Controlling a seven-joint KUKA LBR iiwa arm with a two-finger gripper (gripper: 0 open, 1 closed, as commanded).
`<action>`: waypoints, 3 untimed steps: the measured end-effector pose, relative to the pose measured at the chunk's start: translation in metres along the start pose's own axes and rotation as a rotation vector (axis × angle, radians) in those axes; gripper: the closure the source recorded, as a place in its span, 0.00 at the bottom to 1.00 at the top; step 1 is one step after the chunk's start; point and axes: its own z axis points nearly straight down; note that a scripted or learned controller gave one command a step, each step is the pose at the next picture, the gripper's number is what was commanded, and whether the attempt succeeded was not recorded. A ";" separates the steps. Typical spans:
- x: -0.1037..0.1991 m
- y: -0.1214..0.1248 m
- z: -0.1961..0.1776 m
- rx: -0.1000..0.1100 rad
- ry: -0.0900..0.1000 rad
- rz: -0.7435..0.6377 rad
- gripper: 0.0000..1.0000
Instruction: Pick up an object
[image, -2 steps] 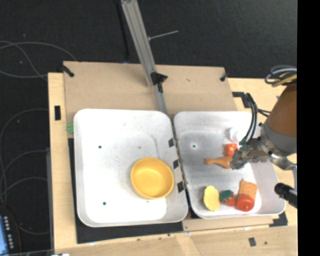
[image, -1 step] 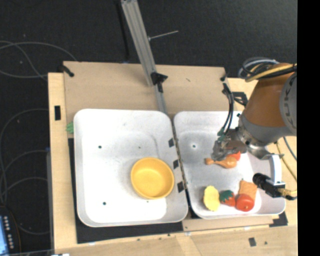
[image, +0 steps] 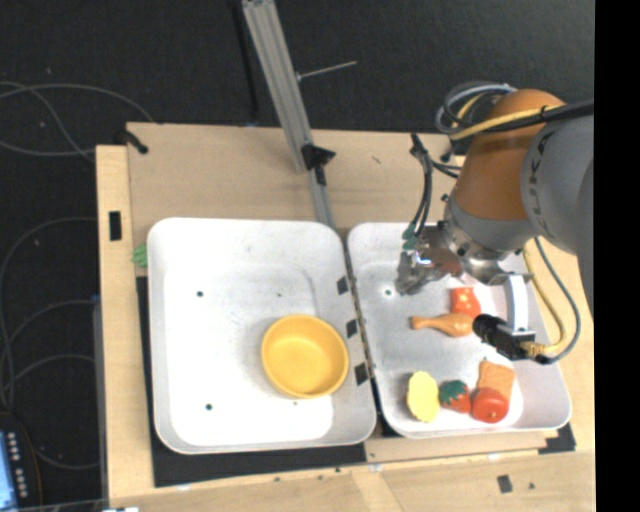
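Observation:
My gripper (image: 409, 276) hangs over the upper left part of the right bin (image: 385, 245), under the orange band of the arm. To its right lie a small red piece (image: 464, 300) and a tan drumstick-shaped toy (image: 443, 323), both apart from it. Near the bin's front edge sit a yellow lemon-like piece (image: 423, 396), a small green piece (image: 455, 389), a red tomato (image: 488, 405) and an orange block (image: 496, 375). Nothing shows in the gripper.
A yellow bowl (image: 305, 355) stands in the left bin (image: 200, 260), near its right wall. A slanted metal pole (image: 290, 100) runs down to the divide between the bins. A black fitting with cables (image: 497, 334) lies over the right bin's right side.

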 end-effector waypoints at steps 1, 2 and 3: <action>0.042 0.027 -0.014 0.000 0.001 0.000 1.00; 0.097 0.057 -0.016 0.001 0.000 0.000 1.00; 0.133 0.089 -0.006 0.003 -0.004 0.006 1.00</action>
